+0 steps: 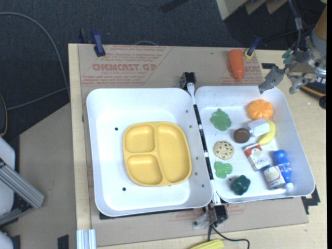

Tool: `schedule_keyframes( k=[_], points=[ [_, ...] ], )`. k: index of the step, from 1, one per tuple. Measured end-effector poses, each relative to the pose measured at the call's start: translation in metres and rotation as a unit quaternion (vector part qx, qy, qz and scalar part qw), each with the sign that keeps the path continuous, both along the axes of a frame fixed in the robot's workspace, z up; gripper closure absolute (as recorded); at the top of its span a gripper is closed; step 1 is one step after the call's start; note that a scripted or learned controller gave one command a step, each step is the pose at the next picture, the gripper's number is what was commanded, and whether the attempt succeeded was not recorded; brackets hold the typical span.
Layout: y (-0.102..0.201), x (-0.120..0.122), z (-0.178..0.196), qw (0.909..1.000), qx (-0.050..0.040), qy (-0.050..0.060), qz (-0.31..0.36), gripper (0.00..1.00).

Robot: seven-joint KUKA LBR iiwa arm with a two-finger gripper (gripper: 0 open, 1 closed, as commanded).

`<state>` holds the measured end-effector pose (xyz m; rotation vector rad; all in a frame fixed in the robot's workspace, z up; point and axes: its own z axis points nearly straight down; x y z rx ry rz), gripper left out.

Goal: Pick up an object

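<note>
The right bin (298, 139) holds several small items: an orange fruit (259, 109), a banana (267, 134), a brown ball (241, 135), a cookie (223, 150), a blue bottle (281, 163), a small can (272, 177), a red-and-white packet (254, 156), a dark green pepper (239, 184) and two light green pieces (220, 119) (223, 169). My gripper (281, 84) hangs above the bin's far right corner, just up and right of the orange fruit. It is open, with nothing between its spread fingers.
A yellow divided plate (155, 153) lies in the left bin (104, 113). A carrot (236, 64) rests on the cardboard beyond the right bin. A blue clamp (96, 42) sits at the far left corner of the bench.
</note>
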<state>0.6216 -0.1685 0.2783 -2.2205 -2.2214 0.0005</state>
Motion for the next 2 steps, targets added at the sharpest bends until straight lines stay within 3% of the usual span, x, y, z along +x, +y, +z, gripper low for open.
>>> schedule_keyframes(
  k=[1,2],
  points=[
    [-0.015,-0.017,-0.138,1.0000,0.0000,0.000,0.000,0.00],
    [0.011,-0.059,-0.194,1.0000,0.0003,0.000,-0.001,0.00]
  ],
)
